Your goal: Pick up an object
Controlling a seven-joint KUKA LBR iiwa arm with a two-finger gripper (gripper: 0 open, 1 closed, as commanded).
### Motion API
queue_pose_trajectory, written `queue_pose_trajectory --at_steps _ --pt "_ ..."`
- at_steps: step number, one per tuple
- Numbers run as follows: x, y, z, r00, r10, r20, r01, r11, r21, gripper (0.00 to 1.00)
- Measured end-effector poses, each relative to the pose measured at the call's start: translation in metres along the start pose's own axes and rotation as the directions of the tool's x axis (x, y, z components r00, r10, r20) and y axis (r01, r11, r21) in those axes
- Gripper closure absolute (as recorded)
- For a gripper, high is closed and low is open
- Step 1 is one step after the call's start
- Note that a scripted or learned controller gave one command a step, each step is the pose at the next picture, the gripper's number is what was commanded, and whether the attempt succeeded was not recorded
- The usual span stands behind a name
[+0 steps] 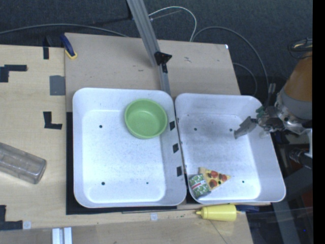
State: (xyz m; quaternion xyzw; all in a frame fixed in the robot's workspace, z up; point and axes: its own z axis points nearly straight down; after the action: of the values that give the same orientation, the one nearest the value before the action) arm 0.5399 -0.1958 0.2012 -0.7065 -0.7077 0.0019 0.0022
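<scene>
Your claw point(247, 126) sits over the right part of the right bin point(264, 189), near its right wall, reaching in from the grey arm point(297, 93) with its orange band at the right edge. You cannot tell from this slanted view how the claw is set, and nothing shows in its grasp.

In the right bin you have a pizza slice toy point(215, 177) lying flat near the front wall, with a small green packet point(198, 185) just beside it in the front left corner. Both lie well apart from the claw.

In the left bin point(81, 151) a green bowl point(145, 118) stands upright near the back wall, toward the bin's right side.

On the table point(101, 60), a yellow bottle point(219, 213) lies on its side just outside the right bin's front wall, and a clear plastic cylinder point(20, 162) lies on its side at the far left. A grey pole point(144, 24) slants down to the back of the bins.
</scene>
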Motion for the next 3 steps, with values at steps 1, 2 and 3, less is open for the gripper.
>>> queue_pose_trajectory --at_steps 1,2,3 --pt "-0.002 0.005 0.062 1.000 0.000 0.000 0.000 1.000 0.001 0.00" --pt "-0.002 0.006 0.113 1.000 0.000 0.003 0.000 1.000 -0.007 0.00" --pt "-0.001 0.007 0.101 1.000 -0.001 0.001 0.001 1.000 -0.006 1.00"
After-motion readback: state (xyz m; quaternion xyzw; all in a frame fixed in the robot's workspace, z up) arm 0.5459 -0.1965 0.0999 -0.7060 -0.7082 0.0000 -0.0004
